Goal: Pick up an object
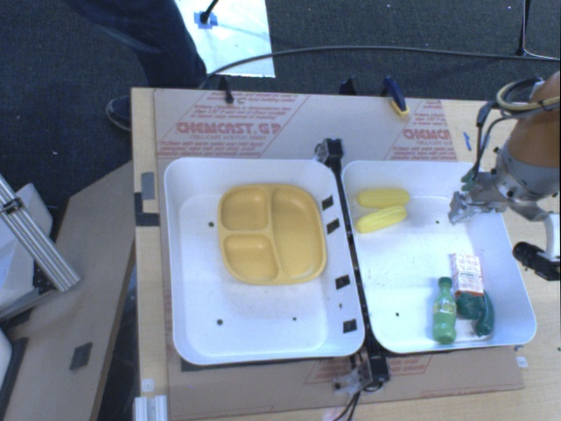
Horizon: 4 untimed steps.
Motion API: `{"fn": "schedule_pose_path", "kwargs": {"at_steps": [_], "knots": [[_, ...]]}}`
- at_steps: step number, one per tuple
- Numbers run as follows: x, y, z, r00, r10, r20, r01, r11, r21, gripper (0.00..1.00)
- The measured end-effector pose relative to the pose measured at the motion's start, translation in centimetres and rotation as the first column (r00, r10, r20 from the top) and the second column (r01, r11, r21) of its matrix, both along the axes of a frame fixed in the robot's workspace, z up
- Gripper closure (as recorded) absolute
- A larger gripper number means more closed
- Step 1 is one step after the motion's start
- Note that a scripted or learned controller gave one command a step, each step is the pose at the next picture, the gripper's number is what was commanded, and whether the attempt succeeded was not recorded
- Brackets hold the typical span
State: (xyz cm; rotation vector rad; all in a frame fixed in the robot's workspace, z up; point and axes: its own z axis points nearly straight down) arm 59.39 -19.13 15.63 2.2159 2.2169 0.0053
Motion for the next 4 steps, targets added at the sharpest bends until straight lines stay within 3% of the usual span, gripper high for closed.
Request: {"fn": "schedule_pose_path", "kwargs": {"at_steps": [2,3,4], "knots": [[0.6,0.8,7.6,1.0,0.006,-0.003,-0.006,1.0,0.002,1.0],[1.0,5.9,8.0,1.0,0.008,-0.005,-0.008,1.0,0.003,1.0],[-0.2,11.6,8.7,1.0,0.01,-0.005,-0.01,1.0,0.005,1.0]]}}
